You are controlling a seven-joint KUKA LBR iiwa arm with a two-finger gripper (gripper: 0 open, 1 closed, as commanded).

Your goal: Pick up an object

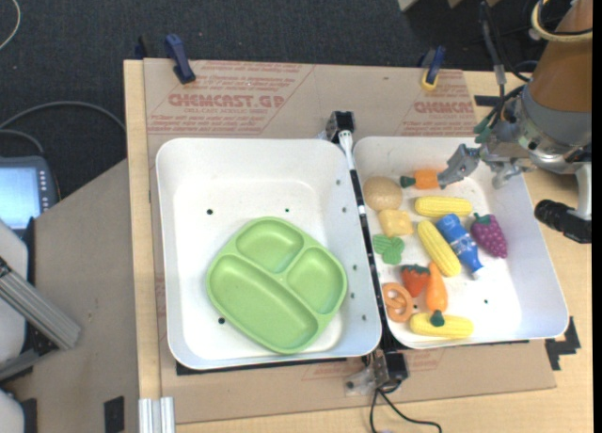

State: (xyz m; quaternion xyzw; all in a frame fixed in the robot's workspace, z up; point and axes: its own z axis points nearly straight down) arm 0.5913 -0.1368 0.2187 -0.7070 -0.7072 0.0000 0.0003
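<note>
Dark carpet surrounds a table (282, 88) carrying two white bins. Left bin (188, 186) holds a green divided plate (275, 282). Right bin (536, 280) holds the toy food pile: corn (443, 205), blue bottle (459, 241), grapes (490, 234), potato (383, 193), pretzel (396, 301). Pincer (458, 166) hangs at the pile's 12 o'clock, beside an orange piece (426, 179), probably lining up a grab. Nothing seen between its fingers; released or clenched, cannot tell.

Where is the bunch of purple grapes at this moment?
The purple grapes lie in the right bin, near its right wall, just right of the blue bottle.
</note>
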